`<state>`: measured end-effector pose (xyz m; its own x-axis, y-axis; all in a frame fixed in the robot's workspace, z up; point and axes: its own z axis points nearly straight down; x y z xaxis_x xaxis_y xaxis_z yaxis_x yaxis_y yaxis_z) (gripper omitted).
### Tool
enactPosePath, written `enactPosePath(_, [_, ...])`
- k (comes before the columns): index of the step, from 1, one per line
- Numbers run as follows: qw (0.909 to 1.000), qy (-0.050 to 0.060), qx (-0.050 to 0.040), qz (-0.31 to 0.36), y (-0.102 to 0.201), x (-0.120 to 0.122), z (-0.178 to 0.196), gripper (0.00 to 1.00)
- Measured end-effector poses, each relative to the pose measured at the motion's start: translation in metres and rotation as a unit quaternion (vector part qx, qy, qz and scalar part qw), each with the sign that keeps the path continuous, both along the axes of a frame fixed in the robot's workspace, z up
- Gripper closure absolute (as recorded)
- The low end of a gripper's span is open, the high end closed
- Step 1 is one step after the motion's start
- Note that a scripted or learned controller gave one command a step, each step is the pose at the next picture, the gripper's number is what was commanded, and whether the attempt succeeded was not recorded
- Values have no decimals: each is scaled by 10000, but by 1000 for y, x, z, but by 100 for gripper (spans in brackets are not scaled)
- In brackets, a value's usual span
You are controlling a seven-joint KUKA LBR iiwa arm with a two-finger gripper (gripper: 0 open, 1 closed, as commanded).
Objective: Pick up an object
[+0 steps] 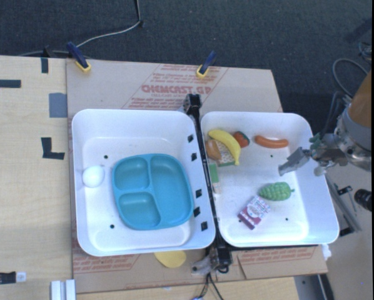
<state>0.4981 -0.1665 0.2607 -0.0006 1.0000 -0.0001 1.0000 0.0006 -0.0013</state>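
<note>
Red-white packet point(254, 212) low in right bin point(299, 230), green object point(276, 191) just below gripper point(306, 161), fingers seemingly spread, pinching nothing.

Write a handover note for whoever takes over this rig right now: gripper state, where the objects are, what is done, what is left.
Gripper: over the right bin's right side, nothing between the jaws; whether open or shut is unclear.
Right bin: banana, hot dog, green bumpy object, small red-and-white packet, more toy food under the banana.
Left bin: blue divided tray, white ball.
Done: nothing picked.
Left: grasp and lift one object; the green one lies nearest.
</note>
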Motion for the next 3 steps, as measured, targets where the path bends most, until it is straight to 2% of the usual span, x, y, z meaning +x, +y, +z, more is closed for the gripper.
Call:
enactPosePath(1, [10000,8,4,6,26,76,-79,0])
enactPosePath(2, [10000,7,6,7,53,159,-137,0])
enactPosePath(3, [10000,-40,-20,1,64,169,-171,0])
